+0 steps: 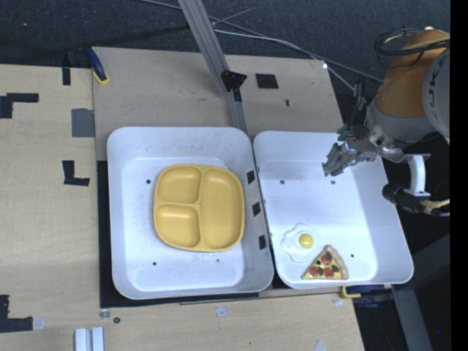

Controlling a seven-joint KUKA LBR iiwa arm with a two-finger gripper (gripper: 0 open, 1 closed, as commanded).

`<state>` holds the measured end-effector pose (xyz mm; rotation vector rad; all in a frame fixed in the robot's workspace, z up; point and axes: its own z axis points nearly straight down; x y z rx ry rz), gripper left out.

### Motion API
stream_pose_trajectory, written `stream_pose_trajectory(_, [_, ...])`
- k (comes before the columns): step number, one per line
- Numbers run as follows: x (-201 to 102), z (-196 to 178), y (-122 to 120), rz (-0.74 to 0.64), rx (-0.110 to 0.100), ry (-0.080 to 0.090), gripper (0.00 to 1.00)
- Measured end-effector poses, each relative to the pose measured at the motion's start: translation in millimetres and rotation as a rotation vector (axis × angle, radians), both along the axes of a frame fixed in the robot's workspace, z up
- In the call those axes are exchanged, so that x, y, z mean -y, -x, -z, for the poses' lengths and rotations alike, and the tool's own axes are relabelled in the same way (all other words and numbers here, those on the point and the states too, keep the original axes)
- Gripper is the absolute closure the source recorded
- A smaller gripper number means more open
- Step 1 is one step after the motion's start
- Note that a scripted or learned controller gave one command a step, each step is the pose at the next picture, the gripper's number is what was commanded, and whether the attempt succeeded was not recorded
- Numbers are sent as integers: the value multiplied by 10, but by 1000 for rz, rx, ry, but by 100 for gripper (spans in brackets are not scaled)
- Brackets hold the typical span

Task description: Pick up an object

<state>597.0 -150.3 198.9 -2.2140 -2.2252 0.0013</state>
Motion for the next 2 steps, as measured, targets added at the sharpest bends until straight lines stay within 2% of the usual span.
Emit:
stream_pose_trajectory(1, [-517,64,50,0,-1,0,100])
stream_pose_trajectory(2, [-979,-31,149,-1,0,-1,100])
